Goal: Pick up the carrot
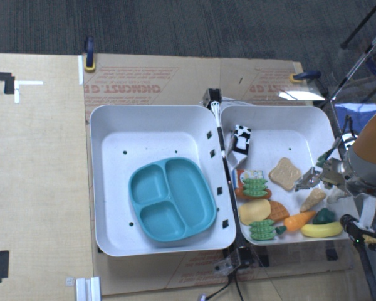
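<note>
Even, fairly bright overhead light falls across the table, and the two white bins come out pale, close to washed out. Shadows are soft and short, the clearest a faint one under the blue tray. The frame is slightly soft throughout, with low resolution and fuzzy small detail.
</note>
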You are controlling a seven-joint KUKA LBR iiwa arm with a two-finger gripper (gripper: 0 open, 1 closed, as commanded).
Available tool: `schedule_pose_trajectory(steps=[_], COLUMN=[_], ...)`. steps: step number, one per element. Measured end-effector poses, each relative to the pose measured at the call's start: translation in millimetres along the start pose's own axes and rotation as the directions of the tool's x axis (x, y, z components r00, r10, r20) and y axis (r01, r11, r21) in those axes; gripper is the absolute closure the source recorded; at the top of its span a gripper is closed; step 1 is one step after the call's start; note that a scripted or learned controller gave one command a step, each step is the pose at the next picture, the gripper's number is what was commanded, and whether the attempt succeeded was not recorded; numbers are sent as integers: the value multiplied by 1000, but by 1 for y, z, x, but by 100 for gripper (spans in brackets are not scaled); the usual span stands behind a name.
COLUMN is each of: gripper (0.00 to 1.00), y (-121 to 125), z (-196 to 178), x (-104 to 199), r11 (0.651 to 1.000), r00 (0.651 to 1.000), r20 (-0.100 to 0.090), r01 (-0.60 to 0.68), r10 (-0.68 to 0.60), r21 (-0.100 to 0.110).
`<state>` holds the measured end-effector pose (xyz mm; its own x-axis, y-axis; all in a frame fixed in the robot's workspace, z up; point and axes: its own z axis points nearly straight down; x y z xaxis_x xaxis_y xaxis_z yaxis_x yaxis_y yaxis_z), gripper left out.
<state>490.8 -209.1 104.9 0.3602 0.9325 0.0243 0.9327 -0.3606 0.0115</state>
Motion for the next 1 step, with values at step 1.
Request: schedule_pose_trajectory(steps=[1], gripper=[0], y=[-32], z=[14], x=[47], r11=[998], r00=[998], r20=[23], r01=[62], r10=[-62], r21=[15])
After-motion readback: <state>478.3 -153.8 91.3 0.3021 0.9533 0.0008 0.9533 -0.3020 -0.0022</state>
